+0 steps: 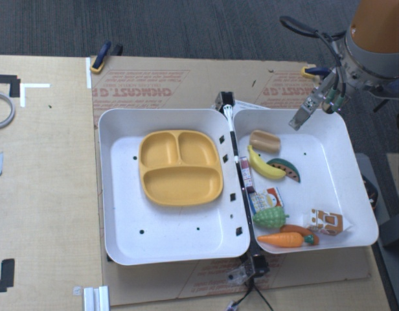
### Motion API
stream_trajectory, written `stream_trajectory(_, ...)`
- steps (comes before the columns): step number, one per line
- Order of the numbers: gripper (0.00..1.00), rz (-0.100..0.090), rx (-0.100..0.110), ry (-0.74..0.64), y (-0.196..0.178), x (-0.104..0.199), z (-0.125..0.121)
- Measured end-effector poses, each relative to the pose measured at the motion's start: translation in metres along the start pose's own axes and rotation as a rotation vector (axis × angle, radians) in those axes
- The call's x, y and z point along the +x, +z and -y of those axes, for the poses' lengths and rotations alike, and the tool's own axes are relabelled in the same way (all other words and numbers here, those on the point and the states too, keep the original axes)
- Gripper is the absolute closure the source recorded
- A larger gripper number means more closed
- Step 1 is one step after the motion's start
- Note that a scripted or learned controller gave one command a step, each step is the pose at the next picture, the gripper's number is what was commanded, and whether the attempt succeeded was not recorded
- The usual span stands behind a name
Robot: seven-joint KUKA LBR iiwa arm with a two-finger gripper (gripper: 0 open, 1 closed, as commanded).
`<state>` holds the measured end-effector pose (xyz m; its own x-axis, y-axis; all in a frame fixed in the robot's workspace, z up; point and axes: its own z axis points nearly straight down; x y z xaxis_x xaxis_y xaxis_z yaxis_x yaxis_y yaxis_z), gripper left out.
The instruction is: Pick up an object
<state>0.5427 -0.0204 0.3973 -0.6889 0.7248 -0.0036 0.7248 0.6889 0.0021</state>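
The right bin (pixel 329 167) holds several toy foods: a brown bread roll (pixel 264 140), a yellow banana (pixel 264 164), a watermelon slice (pixel 287 170), a small printed box (pixel 265 201), a green bumpy vegetable (pixel 269 218), an orange carrot (pixel 280 240) and a brown-and-white carton (pixel 326 221). My gripper (pixel 304 114) hangs above the bin's far edge, up and to the right of the bread roll, apart from every object. Nothing shows in its grasp.
The left bin (pixel 118 173) carries a yellow divided plate (pixel 181 167). A thin red-and-white tube (pixel 245 172) lies along the divider between the bins. Cardboard lies under both bins, and a blue clamp (pixel 100 56) sits at its far left corner.
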Motion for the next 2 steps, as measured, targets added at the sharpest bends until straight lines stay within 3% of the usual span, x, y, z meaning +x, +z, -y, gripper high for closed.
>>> stream_trajectory(1, 1.0, -0.002, 0.002, 0.062, 0.136, 0.043, -0.061)
stream_trajectory(2, 1.0, -0.002, 0.001, -0.066, 0.134, 0.095, -0.013)
